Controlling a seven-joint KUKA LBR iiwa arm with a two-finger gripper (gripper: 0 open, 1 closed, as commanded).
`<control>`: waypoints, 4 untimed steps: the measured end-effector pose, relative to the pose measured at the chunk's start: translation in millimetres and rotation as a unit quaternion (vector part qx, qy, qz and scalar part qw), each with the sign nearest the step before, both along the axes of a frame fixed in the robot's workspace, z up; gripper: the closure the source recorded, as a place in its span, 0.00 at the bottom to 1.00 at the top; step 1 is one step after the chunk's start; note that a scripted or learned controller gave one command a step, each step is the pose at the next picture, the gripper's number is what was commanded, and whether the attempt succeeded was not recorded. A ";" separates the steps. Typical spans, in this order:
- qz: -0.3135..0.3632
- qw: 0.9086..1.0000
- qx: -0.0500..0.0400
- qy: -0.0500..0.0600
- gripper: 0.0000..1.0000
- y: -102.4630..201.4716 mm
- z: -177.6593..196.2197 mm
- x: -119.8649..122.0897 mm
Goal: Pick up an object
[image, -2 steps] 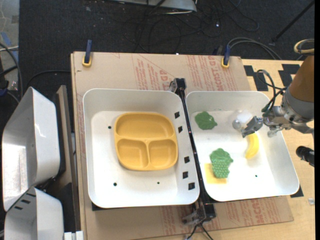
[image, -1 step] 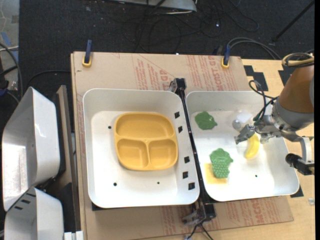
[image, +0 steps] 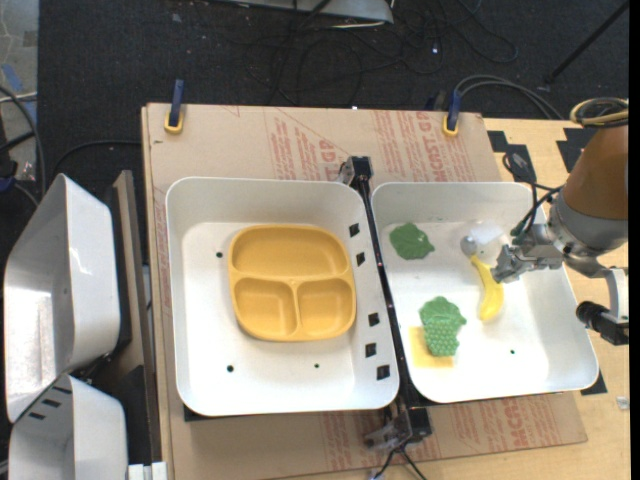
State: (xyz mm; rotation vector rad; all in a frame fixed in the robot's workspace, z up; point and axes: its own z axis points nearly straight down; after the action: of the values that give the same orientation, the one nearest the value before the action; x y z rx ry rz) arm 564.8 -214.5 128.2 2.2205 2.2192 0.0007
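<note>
Banana [image: 488, 293] in the right bin [image: 560, 368] lies just below our hand [image: 505, 264], its long axis running away from it. We cannot tell the hand's state.

Single fixed camera, mounted above the bench and tilted downward, so that the far edge of the brown board [image: 330, 128] lies toward the top of the frame and the near edge toward the bottom. The view takes in both white bins whole: the left bin [image: 195, 298] sits near the centre, the right bin [image: 560, 353] toward the right margin. The arm [image: 600, 183] enters from the right and is cropped by the frame. Dark floor with cables [image: 330, 58] fills the top; a white container [image: 55, 268], possibly another bin, is cut off at left. Distance is moderate.
</note>
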 end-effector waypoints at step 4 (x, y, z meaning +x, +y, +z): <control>0.004 1.000 0.001 0.002 1.00 105.9 75.3 0.9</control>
State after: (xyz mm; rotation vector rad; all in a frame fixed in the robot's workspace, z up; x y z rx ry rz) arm 565.7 -108.6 203.5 2.2152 2.2308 0.0002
